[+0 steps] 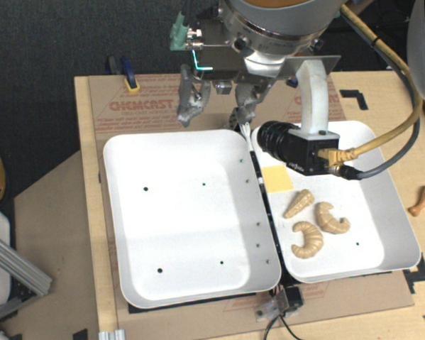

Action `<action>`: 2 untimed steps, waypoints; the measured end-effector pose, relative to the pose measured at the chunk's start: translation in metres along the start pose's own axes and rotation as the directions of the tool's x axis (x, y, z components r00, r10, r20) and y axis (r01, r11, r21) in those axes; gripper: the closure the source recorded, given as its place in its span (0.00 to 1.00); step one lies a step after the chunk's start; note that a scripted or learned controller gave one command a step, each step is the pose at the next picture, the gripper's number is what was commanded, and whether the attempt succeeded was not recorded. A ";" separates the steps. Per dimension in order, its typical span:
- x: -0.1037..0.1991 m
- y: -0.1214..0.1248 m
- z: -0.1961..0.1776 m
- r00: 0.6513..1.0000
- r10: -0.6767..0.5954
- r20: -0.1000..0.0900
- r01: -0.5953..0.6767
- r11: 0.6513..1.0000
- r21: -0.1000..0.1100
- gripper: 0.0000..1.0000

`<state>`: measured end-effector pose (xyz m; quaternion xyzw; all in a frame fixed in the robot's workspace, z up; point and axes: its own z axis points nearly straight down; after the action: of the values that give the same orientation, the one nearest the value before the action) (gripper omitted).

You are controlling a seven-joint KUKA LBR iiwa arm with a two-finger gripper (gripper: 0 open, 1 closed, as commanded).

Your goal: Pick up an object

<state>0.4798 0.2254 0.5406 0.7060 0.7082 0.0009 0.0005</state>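
While the arm [289, 5] reaches in over the far edge of the bench [94, 207], its gripper [215, 105] hangs above the brown board just beyond the far rim of the left bin [130, 227], close to the gap between the two bins. The two metal fingers [188, 103] stand spread apart, one over the board behind the left bin's far edge, the other nearer the bins' shared corner, and nothing sits between them.

The right bin [394, 241] carries the objects. Three tan croissant-shaped pieces lie toward its near half: one straight croissant [298, 203] close to the left wall, one curled croissant [308, 239] nearer the near edge, and a third croissant [331, 218] just beside it, toward the bin's middle. A flat yellow square [275, 178] lies against the left wall of this bin, toward its far corner. A black cylindrical camera unit [296, 147] on a white bracket [314, 96] overhangs the far part of the right bin, with a yellow cable [388, 139] running off toward the right edge.

A blue and yellow clamp [128, 72] grips the far left corner of the board.
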 end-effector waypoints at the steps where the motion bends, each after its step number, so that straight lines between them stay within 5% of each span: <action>1: 0.001 0.000 -0.011 1.000 -0.002 -0.001 0.002 1.000 -0.004 1.00; 2: -0.002 -0.003 0.179 1.000 0.005 0.009 -0.005 1.000 0.020 1.00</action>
<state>0.4771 0.2239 0.3616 0.7077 0.7064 -0.0092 -0.0032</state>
